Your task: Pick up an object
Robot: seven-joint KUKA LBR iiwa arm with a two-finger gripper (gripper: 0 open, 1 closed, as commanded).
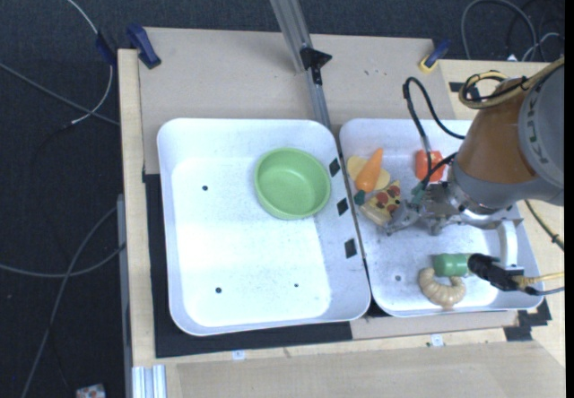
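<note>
hand (414,215) low in right bin (395,284) | toys (377,186) beside | left bin (233,271) roomy

A cluster of small toys is being kept in the right bin (395,293) — an orange carrot-like piece (369,169), a multicoloured block (384,202), a red-orange piece (427,162), a green cylinder (448,263) and a beige ring (443,289). A green bowl (291,183) is being seen upright in the left bin (233,280).
</note>
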